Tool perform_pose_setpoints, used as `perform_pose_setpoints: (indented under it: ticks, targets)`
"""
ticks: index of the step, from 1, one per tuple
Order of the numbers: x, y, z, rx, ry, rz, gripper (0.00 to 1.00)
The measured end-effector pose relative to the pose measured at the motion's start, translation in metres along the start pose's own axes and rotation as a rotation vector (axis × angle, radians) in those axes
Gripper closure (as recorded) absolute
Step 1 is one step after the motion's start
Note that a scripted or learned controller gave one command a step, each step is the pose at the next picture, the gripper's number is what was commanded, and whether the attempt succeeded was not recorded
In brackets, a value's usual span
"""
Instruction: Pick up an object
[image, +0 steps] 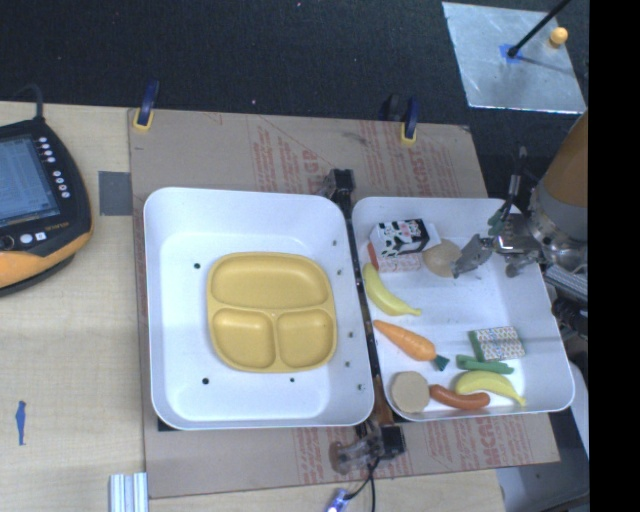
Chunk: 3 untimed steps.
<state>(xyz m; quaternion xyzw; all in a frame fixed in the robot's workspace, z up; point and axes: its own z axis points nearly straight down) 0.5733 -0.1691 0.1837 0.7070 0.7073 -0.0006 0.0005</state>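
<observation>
White bin (560, 330) at the desk's right end is where we've got the pincer (478, 250), hanging near the far edge with fingers spread and nothing between them. A beige round object (439, 259) sits just beside it.

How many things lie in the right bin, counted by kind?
Bananas: 2
Carrot: 1
Sausage: 1
Round beige pieces: 2
Cow-print box: 1
Patterned packet: 1
Green piece: 1
Total: 9
</observation>
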Motion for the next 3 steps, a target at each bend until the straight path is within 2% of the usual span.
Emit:
perform_pose_setpoints:
  ticks: [1,2,3]
  targets:
    - [0.008,-0.095,0.026,0.004,0.002,-0.005,0.0]
    - [0.018,0.008,0.084,0.003,0.002,-0.004,0.0]
    - [-0.04,-0.097,-0.001,0.002,0.002,-0.002,0.0]
